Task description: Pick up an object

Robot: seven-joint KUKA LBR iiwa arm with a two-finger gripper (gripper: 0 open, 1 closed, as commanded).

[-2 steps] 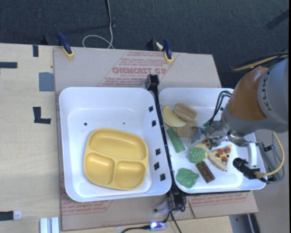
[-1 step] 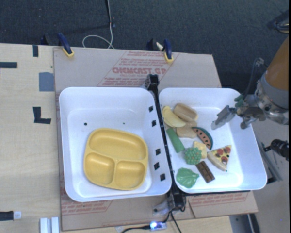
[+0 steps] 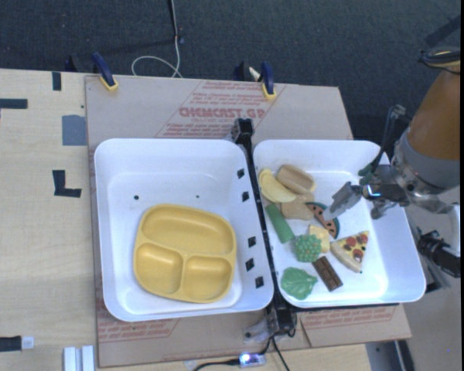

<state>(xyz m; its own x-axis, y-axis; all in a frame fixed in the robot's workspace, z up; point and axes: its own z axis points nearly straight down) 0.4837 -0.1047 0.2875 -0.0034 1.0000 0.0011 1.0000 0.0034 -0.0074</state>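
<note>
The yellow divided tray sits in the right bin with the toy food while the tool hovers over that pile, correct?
Not quite. The camera view shows the yellow divided tray in the left bin, by itself. The toy food is in the right bin, and the tool does hover over that pile.

Red "CHEMCAST GP" print on cardboard sheet (image 3: pixel 216 114).

tray (image 3: pixel 187 252) in left bin (image 3: pixel 112 161), toy food (image 3: pixel 313 238) in right bin (image 3: pixel 406 280)

Yellow divided tray (image 3: pixel 185 252), white bins (image 3: pixel 112 207), red-dotted pizza slice (image 3: pixel 351 250), green broccoli (image 3: pixel 308 246)
</note>
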